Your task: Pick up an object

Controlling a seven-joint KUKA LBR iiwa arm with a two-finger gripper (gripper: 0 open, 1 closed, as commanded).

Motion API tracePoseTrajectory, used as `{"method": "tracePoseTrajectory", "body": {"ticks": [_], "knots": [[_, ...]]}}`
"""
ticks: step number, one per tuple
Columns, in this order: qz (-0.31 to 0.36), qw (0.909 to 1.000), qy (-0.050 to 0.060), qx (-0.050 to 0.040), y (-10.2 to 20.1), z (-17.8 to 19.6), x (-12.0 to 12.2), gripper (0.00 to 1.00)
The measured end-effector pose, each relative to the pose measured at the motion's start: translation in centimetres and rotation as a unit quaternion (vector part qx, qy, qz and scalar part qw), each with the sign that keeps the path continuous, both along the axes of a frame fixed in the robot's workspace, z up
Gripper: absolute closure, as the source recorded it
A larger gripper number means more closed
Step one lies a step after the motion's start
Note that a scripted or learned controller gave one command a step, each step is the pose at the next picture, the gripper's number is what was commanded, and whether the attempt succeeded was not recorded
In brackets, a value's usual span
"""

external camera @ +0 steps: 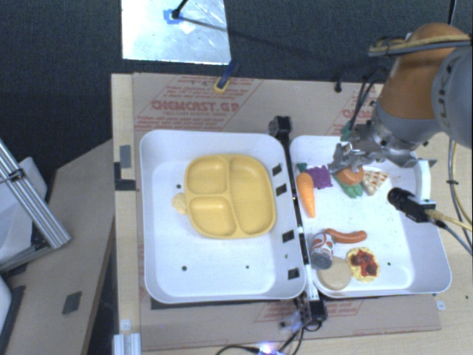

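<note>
The arm is reaching in over the right bin [436, 268], with the gripper [347, 156] hanging low at the bin's far edge, just above a small pile of toy food. Cannot tell if the claw is open or closed; it is too blurred and crowded by the wrist.

Likely target: the orange-and-green piece [350, 180] right under the claw, touching or nearly touching it, with the purple piece [320, 176] just beside it toward the middle divider and a waffle-like slice [375, 179] on its other side. The carrot [305, 194] is lying along the divider edge. Near the bin's front edge are sitting a sausage [347, 236], a small can [321, 249], a round cookie [335, 276] and a pizza piece [362, 264].

To do this step well, the claw should probably be coming straight down on one piece only; the pile is tight, so clipping a neighbour looks like the risk.

The left bin [159, 154] is holding a yellow divided plate [224, 196]. Both bins are sitting on a cardboard sheet [192, 102] on a pale bench, dark carpet behind, with a shiny square plate [174, 19] on the floor.
</note>
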State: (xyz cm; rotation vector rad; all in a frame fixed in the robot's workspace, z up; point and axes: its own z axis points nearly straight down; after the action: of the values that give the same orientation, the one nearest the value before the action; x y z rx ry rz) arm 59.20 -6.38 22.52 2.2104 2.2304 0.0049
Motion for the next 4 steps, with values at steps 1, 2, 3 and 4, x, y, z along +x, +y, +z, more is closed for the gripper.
{"method": "tracePoseTrajectory", "body": {"ticks": [1,2,3,4], "knots": [[-0.001,1.0000,0.000,-0.0004,0.5,0.9,-0.5,1.00],[-0.002,1.0000,0.001,-0.0006,1.2,-0.4,-1.3,1.00],[-0.004,1.0000,0.000,-0.0009,-0.4,0.2,-0.1,1.00],[-0.003,1.0000,0.002,-0.0007,0.4,-1.1,-0.9,1.00]]}}
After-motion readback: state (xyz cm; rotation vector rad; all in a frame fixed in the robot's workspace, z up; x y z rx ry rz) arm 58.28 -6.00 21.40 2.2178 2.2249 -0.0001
